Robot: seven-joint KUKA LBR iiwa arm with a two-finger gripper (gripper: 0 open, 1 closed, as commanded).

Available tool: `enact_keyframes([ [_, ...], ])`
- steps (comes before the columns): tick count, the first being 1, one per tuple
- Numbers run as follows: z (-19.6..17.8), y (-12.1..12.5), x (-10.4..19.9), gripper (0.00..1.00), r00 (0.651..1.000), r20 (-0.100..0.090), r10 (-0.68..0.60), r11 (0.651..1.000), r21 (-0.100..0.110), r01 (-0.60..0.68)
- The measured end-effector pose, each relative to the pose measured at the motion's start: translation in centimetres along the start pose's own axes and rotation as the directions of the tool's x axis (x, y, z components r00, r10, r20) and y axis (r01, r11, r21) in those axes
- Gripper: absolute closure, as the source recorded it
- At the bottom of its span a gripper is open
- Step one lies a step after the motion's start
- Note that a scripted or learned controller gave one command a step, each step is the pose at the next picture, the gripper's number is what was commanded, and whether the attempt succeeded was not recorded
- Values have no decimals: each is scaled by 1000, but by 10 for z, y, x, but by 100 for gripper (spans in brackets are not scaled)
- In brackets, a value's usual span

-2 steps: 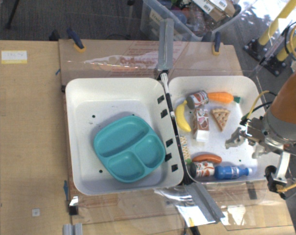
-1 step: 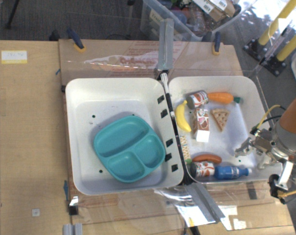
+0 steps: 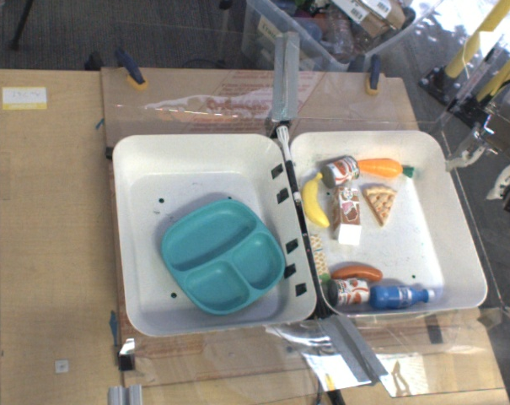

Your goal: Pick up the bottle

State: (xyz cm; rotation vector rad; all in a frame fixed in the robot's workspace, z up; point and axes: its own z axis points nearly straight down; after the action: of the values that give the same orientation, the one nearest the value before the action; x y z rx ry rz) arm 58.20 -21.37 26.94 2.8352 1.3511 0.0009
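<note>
Wooden desk (image 3: 44,226) is carrying two white bins side by side, with a clear storage tub of clutter standing behind them. The left bin (image 3: 124,226) is holding a teal divided plate (image 3: 223,256).

The bottle (image 3: 399,296), blue with a white cap, is lying on its side in the right bin (image 3: 459,226), along that bin's front wall. Its base is touching a small can (image 3: 353,292), and a red sausage (image 3: 357,272) is lying just behind the can. A banana (image 3: 314,202), a carton (image 3: 349,213), a pizza slice (image 3: 379,204), a carrot (image 3: 381,168) and a second can (image 3: 340,171) are sitting well apart from it, toward the back.

Tool state: I cannot tell whether it is spread or pressed together. With the tool's position not established, the bottle's offset from it is not being stated.

Risks, as judged: the front wall is crowding the bottle, so a descending tool is likely to strike the rim. The round body is liable to roll out of a closing grip. A grasp placed too near the base is likely to be catching the can instead.
</note>
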Motion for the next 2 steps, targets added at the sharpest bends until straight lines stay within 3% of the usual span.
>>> enact_keyframes([
  [1, -163, -6, 81, 0, 993, 0, 115, 993, 0, -115],
  [2, -8, -35, 110, 0, 991, 1, 137, 991, 3, -137],
])
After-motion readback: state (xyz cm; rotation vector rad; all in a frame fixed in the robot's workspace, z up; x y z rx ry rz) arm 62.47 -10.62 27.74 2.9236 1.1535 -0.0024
